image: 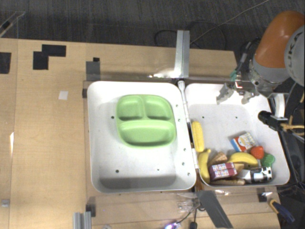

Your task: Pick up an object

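The objects to pick from lie heaped in the near right corner of the right bin (209, 99). A corn cob (197, 135) lies lengthwise along that bin's left wall, and just below it a banana (203, 163) curves down toward the front rim. A second banana (244, 159) lies across the heap to the right, with a small maroon box (222, 171) in front of it and touching it. Behind the second banana sits a white and red carton (243, 141), tilted. An orange-red round item (257, 152) and a green one (268, 159) sit at the right end of the pile, and a dark and silvery item (261, 175), perhaps a can, lies at the front right; the view is too coarse to be sure of it.

The gripper (237, 95) hangs over the far part of the same bin, well apart from the heap, above bare white floor. Its two fingers are spread apart and nothing is between them. The arm's orange band (277, 39) shows above it at the right.

The left bin (97, 128) holds a green divided plate (145, 119), lying flat near its middle. Both bins rest on a wooden bench (43, 128).
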Controlling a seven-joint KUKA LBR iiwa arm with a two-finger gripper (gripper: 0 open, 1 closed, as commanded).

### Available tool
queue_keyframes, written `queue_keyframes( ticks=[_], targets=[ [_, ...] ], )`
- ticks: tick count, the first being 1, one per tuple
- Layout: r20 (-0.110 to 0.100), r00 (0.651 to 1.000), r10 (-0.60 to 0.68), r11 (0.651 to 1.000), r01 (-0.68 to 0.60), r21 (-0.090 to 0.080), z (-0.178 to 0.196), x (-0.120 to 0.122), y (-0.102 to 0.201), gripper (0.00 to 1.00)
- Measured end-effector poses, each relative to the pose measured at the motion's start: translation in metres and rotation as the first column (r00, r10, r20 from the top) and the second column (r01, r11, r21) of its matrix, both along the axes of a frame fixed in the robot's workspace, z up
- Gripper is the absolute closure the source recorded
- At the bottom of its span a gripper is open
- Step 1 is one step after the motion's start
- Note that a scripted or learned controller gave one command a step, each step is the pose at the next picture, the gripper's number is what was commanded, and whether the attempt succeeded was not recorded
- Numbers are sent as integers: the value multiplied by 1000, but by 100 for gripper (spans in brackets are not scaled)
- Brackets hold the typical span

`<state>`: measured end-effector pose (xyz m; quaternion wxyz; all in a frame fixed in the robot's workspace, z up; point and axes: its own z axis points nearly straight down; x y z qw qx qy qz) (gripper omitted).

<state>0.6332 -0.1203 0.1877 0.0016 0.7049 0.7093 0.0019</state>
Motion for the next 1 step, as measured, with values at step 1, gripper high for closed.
queue_keyframes(
  ticks=[1],
  targets=[
    [0,994,112,994,-112,-1,-90,-35,31,0]
  ],
)
